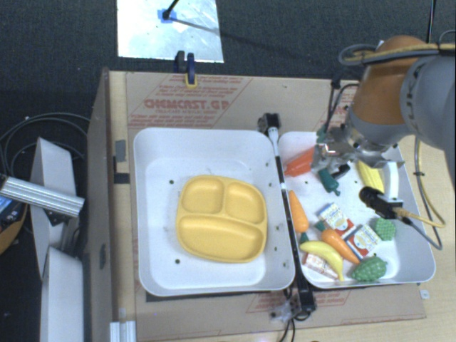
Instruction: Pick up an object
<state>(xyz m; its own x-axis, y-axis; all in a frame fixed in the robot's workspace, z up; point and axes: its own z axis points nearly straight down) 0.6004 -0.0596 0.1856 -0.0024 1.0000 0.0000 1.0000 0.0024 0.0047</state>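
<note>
A brown bench top [214, 95] printed with red lettering carries two shallow white bins side by side. The left bin [153, 212] holds a yellow divided plate [221, 218] lying flat near its middle. The right bin [413, 258] is crowded with toy food: an orange piece [299, 162] near the upper left corner, a carrot [298, 212] along the dividing wall, a banana [322, 251], a second carrot [340, 243], two small printed boxes [333, 216] [365, 239], a yellow corn cob [370, 177] and green pieces [369, 268] at the near edge. The gripper [329, 177] hangs low over the upper part of the right bin, just beside the orange piece, below the arm's orange band [385, 84]; whether it is parted or closed cannot be told. Dark carpet [57, 41] surrounds the bench, with a shiny sheet [171, 23] on it beyond the far edge, black cables [28, 148] and a metal rail [43, 194] to the left
</note>
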